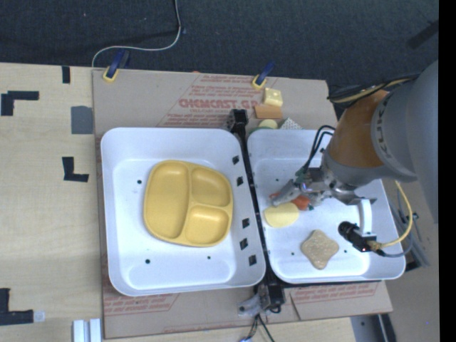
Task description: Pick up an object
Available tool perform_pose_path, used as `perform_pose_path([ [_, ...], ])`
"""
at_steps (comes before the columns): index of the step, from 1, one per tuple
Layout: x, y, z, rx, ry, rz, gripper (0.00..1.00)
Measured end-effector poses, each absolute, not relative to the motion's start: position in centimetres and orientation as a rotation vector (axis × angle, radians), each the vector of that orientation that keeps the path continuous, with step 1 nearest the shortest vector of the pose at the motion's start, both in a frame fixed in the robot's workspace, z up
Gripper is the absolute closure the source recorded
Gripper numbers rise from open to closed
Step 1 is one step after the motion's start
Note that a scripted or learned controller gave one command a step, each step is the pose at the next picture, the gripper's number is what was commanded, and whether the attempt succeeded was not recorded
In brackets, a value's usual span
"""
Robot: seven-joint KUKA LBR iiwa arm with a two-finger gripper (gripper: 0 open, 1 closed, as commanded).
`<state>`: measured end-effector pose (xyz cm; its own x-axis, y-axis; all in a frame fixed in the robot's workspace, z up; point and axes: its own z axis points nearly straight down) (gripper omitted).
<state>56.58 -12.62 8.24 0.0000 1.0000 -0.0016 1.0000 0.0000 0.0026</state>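
Open floor around yellow tray (188,203)

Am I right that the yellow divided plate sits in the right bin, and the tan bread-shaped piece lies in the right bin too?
Not quite. The camera view shows the yellow divided plate in the left bin, not the right one. The rest holds: the tan bread-shaped piece lies in the right bin, near its front edge.

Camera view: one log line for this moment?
arm: over right bin | gripper: low, by yellow piece | grasp: unconfirmed | left bin: yellow tray | tan piece: untouched
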Motion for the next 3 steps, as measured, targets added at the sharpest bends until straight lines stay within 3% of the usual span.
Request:
perform_pose_path([
  [1, 56.9, -12.6, 9.7, 2.217, 2.219, 0.008, 1.00],
  [2, 59.9, -6.8, 19.0, 2.208, 2.226, 0.012, 1.00],
  [3, 60.9, -0.1, 21.3, 2.213, 2.232, 0.006, 1.00],
])
